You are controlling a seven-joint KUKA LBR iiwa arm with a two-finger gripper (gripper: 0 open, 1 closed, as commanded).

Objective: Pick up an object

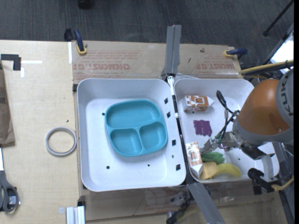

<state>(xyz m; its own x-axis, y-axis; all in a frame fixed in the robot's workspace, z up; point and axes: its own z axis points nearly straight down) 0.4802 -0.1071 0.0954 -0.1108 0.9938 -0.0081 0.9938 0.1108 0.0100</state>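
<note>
Claw (211, 145) position: low in the right bin (243, 85), at the end of a grey arm with an orange band (261, 108) that enters from 3 o'clock. The wrist is pitched down, directing the claw toward 9 o'clock. Whether the claw is open or closed cannot be determined; the tip is small and merges with the clutter beneath it, and no item is visibly gripped.

Candidate objects lie in a cluster just beside the claw. A green item (214, 156) lies directly at 6 o'clock, touching or nearly touching the tip. A banana (224, 171) lies beyond it at 5 to 6 o'clock, long axis running roughly 9 to 3 o'clock. A white packet (194, 154) lies at 8 o'clock, long axis roughly 12 to 6 o'clock. A purple item (202, 127) sits at 11 o'clock, and an orange-and-white carton (196, 103) farther off at 11 o'clock.

Judgement: the green item is the nearest target; a short descent should reach it.

The left bin (88, 125) holds a blue divided tray (136, 127), well apart from the claw.
</note>
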